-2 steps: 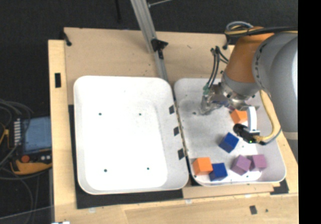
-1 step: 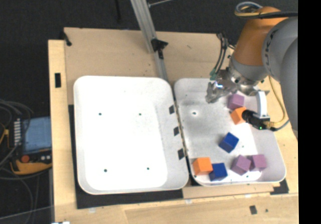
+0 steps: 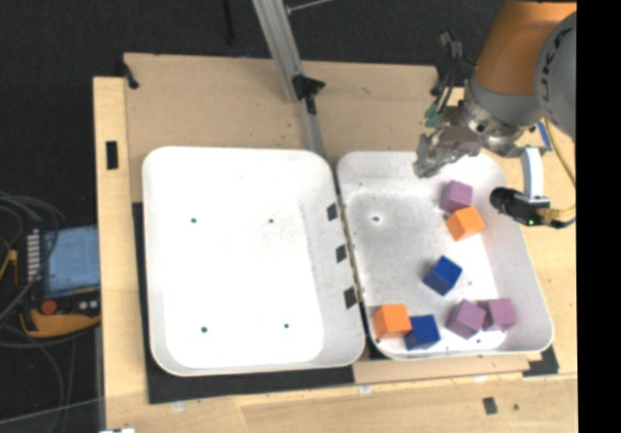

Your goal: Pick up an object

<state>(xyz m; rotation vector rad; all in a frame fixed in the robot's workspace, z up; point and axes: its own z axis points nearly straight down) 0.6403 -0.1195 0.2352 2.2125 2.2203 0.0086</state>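
My gripper (image 3: 427,165) hangs over the far edge of the right bin (image 3: 388,247), up and to the left of a purple cube (image 3: 456,195). No object shows between its fingers. An orange cube (image 3: 466,222) lies just below the purple one. A blue cube (image 3: 442,275) sits mid-bin. Near the front edge lie an orange cube (image 3: 392,320), a blue cube (image 3: 422,331) and two purple cubes (image 3: 467,317) (image 3: 501,313).
The left bin (image 3: 238,256) sits beside the right one, with small clips on the shared edge. A metal pole (image 3: 277,23) slants up from behind the bins. A black cable connector (image 3: 514,203) hangs by the right bin's right rim.
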